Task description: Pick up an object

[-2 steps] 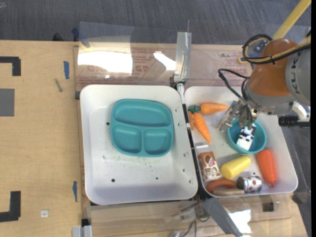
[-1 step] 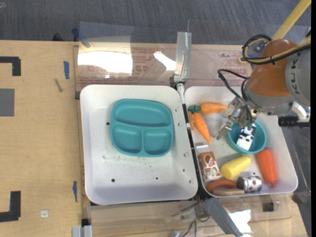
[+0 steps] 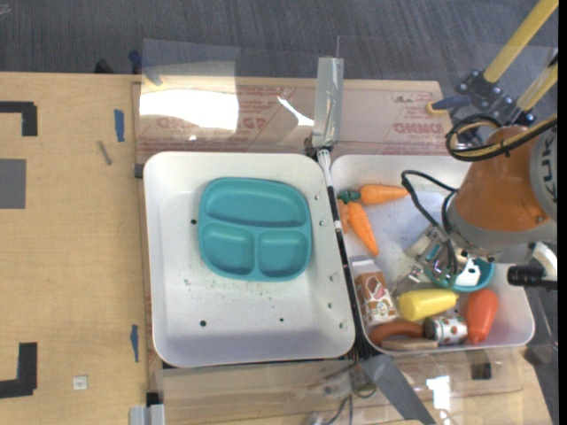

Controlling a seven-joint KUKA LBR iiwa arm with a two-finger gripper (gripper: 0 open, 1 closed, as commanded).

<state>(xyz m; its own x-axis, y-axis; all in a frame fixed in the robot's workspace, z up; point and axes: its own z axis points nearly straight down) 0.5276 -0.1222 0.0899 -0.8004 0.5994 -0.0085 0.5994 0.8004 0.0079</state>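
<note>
Fingers (image 3: 431, 257) among right bin (image 3: 518, 330) toys.

Two orange carrots (image 3: 359, 224), a yellow piece (image 3: 428, 304) and other toys crowd the right bin (image 3: 523, 330).

Two white bins: left bin (image 3: 168, 264) and right bin (image 3: 518, 326), side by side on one table (image 3: 62, 237). Left bin: one teal divided plate (image 3: 255, 228), three compartments. Right bin: two carrots, one (image 3: 383, 194) at 11 o'clock lying sideways, second (image 3: 360, 226) just below it, slanted. One yellow piece (image 3: 427, 305) near 6 o'clock, maybe a banana or corn, can't tell. One red-orange piece (image 3: 481, 314) at 5 o'clock. One small can (image 3: 446, 329), red-and-white label. One brown printed packet (image 3: 376, 297) at 7 o'clock. One dark red sausage-shaped thing (image 3: 396, 332) along the bottom edge. One teal-rimmed item (image 3: 469, 275), partly covered, kind unclear. One pincer (image 3: 434, 259).
</note>
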